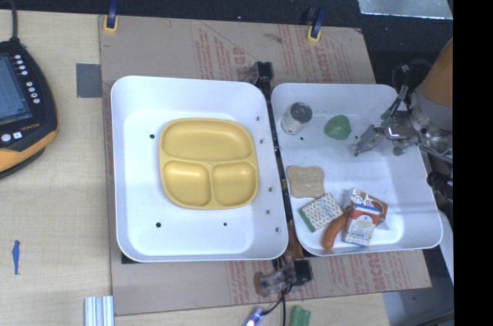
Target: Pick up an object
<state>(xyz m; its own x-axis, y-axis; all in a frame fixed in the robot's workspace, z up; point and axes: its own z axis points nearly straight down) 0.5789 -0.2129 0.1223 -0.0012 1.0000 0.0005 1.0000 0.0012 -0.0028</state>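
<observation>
- The gripper (377, 138) hangs over the right bin (408, 186) near its far right side, fingers spread apart with nothing between them
- Closest to it is a small green rounded object (337, 126), just to the left of the fingertips; it looks light and smooth, likely to roll or slip, so a hold across its widest part, squarely from above, seems safest
- A round grey-topped piece (297, 115) sits further left, near the bin's back corner; it looks hard and compact
- The tan flat slice (305, 180) looks soft and thin, hard to pinch off the floor
- Near the front lie a checked green packet (319, 211), an orange sausage-like piece (334, 229) and a small carton (363, 216), touching or overlapping, awkward to single out
- The left bin (131, 186) holds a yellow divided tray (208, 161)
</observation>
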